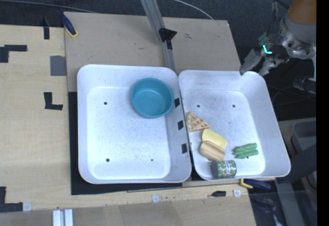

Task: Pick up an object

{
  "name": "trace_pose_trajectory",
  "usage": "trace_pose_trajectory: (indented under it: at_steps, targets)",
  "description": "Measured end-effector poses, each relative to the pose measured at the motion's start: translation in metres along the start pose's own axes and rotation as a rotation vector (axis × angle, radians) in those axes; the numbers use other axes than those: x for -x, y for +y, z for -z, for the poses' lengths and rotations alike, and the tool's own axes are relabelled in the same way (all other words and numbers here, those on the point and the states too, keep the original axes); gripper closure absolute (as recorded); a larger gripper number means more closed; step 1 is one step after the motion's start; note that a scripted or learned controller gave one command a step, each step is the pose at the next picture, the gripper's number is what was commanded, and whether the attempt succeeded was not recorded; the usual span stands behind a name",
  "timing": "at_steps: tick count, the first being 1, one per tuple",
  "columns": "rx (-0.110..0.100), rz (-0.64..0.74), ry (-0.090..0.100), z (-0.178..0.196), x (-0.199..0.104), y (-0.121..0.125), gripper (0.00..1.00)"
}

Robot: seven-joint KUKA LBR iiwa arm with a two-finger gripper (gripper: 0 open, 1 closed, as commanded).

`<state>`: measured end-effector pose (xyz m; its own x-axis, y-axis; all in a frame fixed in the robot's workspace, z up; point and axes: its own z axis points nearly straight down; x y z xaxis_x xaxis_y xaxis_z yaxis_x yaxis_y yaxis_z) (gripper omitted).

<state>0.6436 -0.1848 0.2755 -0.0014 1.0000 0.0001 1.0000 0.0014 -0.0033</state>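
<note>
Camera view: jaws (253,67) at the right bin's (267,101) far right corner, spread apart, holding nothing. Right bin, near end: waffle wedge (195,121), yellow block (214,138), bread roll (211,151), green beans (245,150), can (225,169). Left bin (103,137): blue bowl (151,97).

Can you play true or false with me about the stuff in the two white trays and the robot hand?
1. The blue bowl sits in the left bin. True.
2. The green can is inside the blue bowl. False: it lies near the front edge of the right bin.
3. The gripper is above the far right corner of the right bin, away from the food pieces. True.
4. The waffle piece lies in the left bin. False: it is in the right bin, near its left wall.
5. The green beans lie to the right of the yellow block. True.
</note>
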Motion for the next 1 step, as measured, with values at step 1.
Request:
trace_pose_trajectory:
  at_steps: [1]
  targets:
    - [0.002, 0.001, -0.001, 0.0013, 0.0, 0.0005, 0.0]
